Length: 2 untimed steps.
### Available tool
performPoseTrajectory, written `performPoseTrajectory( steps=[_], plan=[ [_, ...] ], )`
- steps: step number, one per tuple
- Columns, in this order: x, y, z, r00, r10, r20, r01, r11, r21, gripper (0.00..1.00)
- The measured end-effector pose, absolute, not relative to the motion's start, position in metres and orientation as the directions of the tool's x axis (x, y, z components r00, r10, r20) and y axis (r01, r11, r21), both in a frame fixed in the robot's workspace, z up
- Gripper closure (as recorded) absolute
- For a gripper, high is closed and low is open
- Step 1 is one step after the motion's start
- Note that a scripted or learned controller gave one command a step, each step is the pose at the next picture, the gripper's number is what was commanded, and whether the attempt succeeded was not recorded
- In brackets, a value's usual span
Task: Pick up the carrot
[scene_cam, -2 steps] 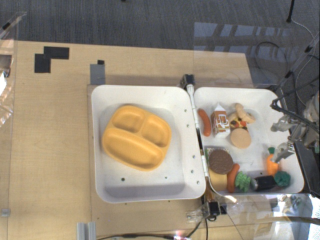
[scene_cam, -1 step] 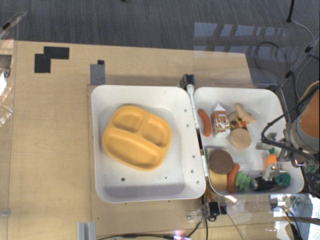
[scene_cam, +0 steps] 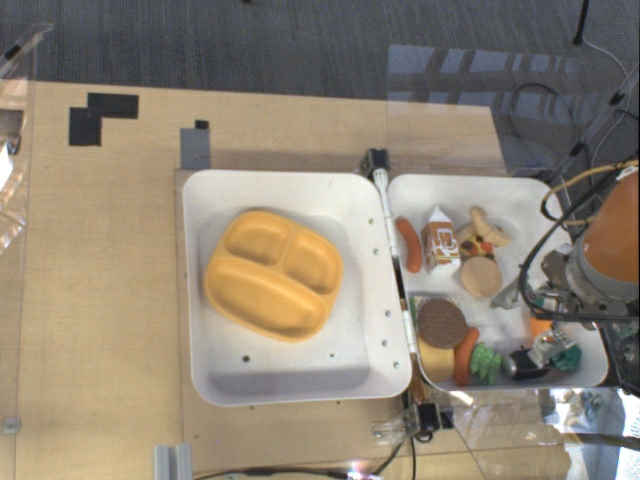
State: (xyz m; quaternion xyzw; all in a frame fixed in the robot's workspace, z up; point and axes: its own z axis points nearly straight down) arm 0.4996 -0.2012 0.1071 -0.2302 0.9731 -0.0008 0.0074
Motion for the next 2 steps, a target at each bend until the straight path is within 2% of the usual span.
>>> performPoseTrajectory(
  steps=[1, 2],
  plan=[
    [0.5036, -0.2016, 0.0889, -0.691, -0.722, -0.016, -0.722, 0.692, -0.012, 0.0],
    [0.5015, -0.1971, 0.0892, -0.554, -0.832, -0.019, -0.832, 0.555, -0.012, 0.0]
  ],
)
